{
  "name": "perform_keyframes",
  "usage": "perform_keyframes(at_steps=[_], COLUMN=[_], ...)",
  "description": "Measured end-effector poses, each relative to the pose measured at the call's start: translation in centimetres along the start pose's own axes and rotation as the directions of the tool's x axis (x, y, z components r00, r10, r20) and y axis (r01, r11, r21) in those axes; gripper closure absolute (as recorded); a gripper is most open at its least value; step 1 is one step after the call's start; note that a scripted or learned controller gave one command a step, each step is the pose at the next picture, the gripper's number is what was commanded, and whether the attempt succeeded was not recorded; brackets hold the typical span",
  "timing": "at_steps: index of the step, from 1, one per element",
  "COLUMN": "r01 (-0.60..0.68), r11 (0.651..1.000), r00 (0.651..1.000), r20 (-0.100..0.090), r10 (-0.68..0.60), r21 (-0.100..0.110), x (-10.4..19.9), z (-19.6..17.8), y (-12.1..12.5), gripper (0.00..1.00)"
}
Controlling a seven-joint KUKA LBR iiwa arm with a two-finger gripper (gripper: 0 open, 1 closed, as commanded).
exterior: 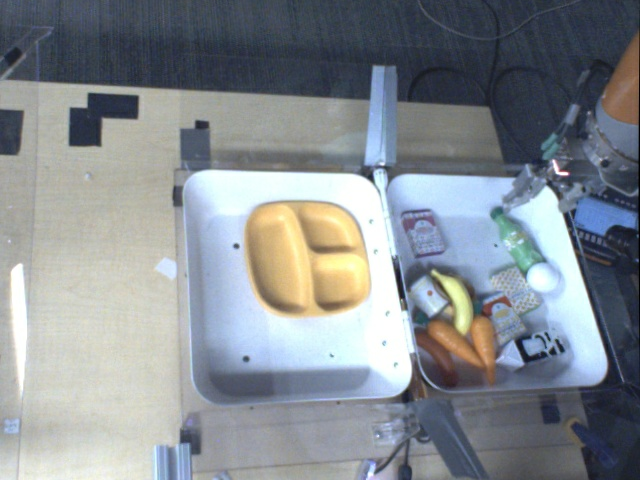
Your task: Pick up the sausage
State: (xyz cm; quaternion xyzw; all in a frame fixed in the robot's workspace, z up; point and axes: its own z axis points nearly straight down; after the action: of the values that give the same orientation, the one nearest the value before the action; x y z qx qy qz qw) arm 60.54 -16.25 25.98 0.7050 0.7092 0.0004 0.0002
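Note:
The sausage (pixel 436 361) is a dark red-brown piece in the right bin's near-left corner. It is partly covered by an orange carrot (pixel 455 341) lying across it. My gripper (pixel 528 184) hangs over the far-right corner of the right bin (pixel 590 353), just above the top of a green bottle (pixel 515 238). It is far from the sausage, and nothing shows in its grasp.
Around the sausage lie a banana (pixel 458 298), a second carrot (pixel 484 346), a small white carton (pixel 428 294), patterned packets (pixel 506 306) and a black-and-white item (pixel 540 346). A red packet (pixel 424 232) and a white ball (pixel 543 277) lie farther back. The left bin (pixel 210 348) holds a yellow divided plate (pixel 305 256).

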Motion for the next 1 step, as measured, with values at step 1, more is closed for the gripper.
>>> perform_keyframes(at_steps=[1], r01=[-0.131], r11=[0.991], r00=[0.991], r20=[0.001], r10=[0.131], r21=[-0.004], x=[6.53], z=[-12.28], y=[-7.03], gripper=[0.00])
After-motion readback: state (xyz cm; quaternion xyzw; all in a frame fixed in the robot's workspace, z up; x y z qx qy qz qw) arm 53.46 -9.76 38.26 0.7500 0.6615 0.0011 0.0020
